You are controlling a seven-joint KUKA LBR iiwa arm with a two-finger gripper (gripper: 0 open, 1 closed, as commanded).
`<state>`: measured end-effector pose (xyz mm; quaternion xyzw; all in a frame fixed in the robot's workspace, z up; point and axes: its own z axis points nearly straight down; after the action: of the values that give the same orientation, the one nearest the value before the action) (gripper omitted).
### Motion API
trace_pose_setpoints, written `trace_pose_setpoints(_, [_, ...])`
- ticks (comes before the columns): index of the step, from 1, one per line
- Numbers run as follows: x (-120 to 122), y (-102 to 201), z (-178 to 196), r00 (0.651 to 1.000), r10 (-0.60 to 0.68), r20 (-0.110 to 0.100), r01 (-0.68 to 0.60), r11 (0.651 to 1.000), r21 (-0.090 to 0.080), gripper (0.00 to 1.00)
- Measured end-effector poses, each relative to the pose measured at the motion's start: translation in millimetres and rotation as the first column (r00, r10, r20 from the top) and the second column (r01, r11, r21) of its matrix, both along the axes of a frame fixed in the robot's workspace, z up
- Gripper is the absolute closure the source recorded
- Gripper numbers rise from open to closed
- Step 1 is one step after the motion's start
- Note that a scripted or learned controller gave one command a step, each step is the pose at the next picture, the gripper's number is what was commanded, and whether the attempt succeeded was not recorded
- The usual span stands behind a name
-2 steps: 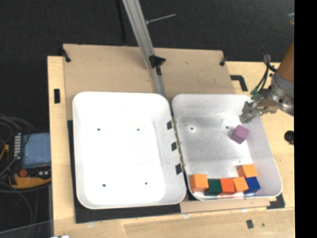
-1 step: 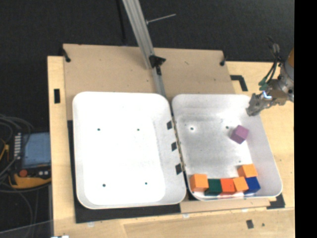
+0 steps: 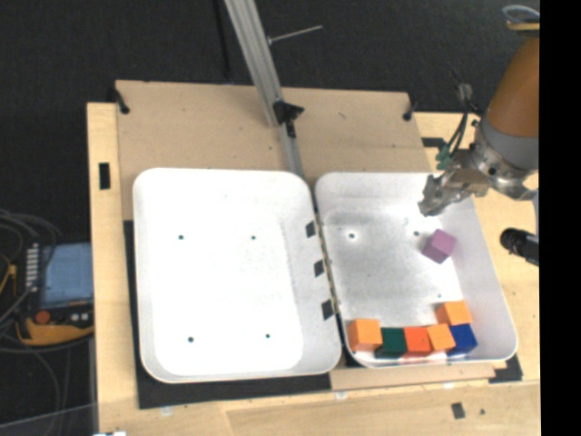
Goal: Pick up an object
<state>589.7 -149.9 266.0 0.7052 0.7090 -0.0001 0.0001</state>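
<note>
A purple block (image 3: 439, 245) lies alone in the upper right part of the right bin (image 3: 381, 243). Along that bin's near wall sits a row of blocks: an orange block (image 3: 366, 332), a green block (image 3: 392, 341), a second orange block (image 3: 417, 340), a lighter orange block (image 3: 441, 337), a blue block (image 3: 462, 336) and another orange block (image 3: 454, 313) behind it. My gripper (image 3: 436, 198) hangs over the bin's far right corner, just above and slightly left of the purple block, apart from it. Nothing shows between its fingers.
The left bin (image 3: 227, 271) lies beside the right one. A slanted metal rail (image 3: 259, 57) runs from the top of the view down to the gap between the bins. Cables and a blue box (image 3: 64, 275) sit off the bench at left.
</note>
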Motion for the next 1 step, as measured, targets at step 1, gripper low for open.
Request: trace_pose_setpoints(1, [9.6, 55.4, -8.9, 1.000, 0.001, -0.001, -0.001, 1.000, 0.001, 1.00])
